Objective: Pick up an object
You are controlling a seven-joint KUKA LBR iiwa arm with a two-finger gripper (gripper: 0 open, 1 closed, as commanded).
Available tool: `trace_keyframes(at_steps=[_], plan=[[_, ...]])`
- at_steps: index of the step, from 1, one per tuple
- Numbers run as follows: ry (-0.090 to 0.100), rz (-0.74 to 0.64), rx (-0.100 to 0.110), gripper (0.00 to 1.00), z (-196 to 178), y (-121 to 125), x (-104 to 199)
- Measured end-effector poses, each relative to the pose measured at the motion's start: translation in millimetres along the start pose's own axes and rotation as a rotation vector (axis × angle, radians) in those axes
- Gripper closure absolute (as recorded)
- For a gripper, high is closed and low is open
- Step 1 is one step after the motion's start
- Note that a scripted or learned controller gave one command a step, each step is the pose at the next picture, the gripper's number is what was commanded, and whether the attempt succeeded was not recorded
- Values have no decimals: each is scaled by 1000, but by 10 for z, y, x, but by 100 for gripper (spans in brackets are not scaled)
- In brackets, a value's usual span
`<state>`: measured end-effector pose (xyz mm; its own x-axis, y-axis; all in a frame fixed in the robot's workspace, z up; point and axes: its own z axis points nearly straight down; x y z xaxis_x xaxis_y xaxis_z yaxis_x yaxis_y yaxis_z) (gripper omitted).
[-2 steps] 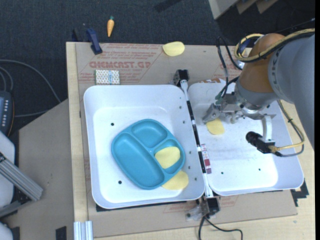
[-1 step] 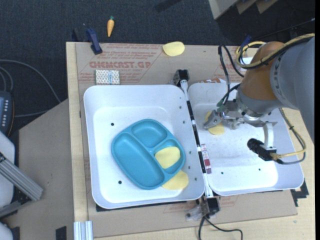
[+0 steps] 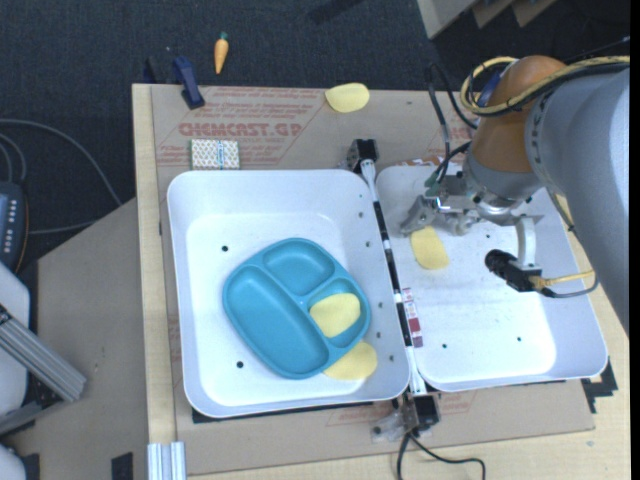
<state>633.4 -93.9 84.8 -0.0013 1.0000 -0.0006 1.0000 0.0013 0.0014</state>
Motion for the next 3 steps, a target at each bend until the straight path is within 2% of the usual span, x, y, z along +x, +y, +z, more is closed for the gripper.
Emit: trace_keyframes(at_steps=[1, 2, 3], plan=[[1, 2, 3, 0, 3, -313, -22], [1, 1, 2, 100, -98, -307, -18], [2, 2, 2, 0, -96, -309, -18]])
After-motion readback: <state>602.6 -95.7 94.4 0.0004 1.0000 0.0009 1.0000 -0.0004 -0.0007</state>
